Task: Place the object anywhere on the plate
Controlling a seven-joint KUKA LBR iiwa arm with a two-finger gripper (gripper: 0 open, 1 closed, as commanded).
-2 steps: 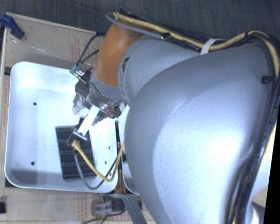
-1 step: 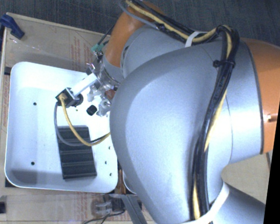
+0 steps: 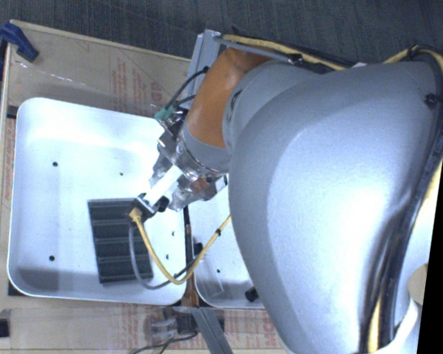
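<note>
A dark grey ribbed block (image 3: pixel 117 241) lies flat in the left white bin (image 3: pixel 55 140), towards its front right corner. My gripper (image 3: pixel 170 183) hangs over the right side of that bin, just above and behind the block's far right corner. From this view I cannot make out anything held in it. The grey arm with its orange band (image 3: pixel 211 105) reaches in from the right and hides most of the right bin (image 3: pixel 218 288).
A yellow cable loops from the wrist down across the block's right end. A dark divider strip runs between the two bins. Blue and black clamps sit at the bench's left edge. The left half of the left bin is bare white floor.
</note>
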